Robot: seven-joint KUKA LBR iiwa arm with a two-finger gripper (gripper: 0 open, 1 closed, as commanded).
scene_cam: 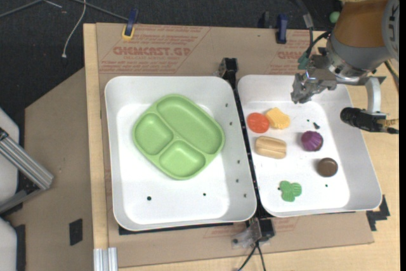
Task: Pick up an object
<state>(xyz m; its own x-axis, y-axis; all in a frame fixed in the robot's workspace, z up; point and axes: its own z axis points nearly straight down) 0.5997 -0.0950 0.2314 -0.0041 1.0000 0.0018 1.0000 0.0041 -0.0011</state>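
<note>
Two shallow white bins sit side by side on the bench. The left bin [120,136] holds one thing: a green divided plate [179,136] with three compartments, lying flat near its middle. The right bin [355,168] holds six small toy foods. An orange round piece [257,122] and a yellow piece [278,118] sit touching each other toward the far left of the bin. Just near of them lies one tan bread roll [271,147]. To its right is one purple round piece [311,141], and nearer and further right one brown round piece [327,167]. One green leafy piece [290,190] lies at the near side, apart from the rest. The gripper [302,92] hangs over the far part of the right bin, just beyond the yellow piece, with nothing visibly between its fingers; whether they are apart or together cannot be told.
</note>
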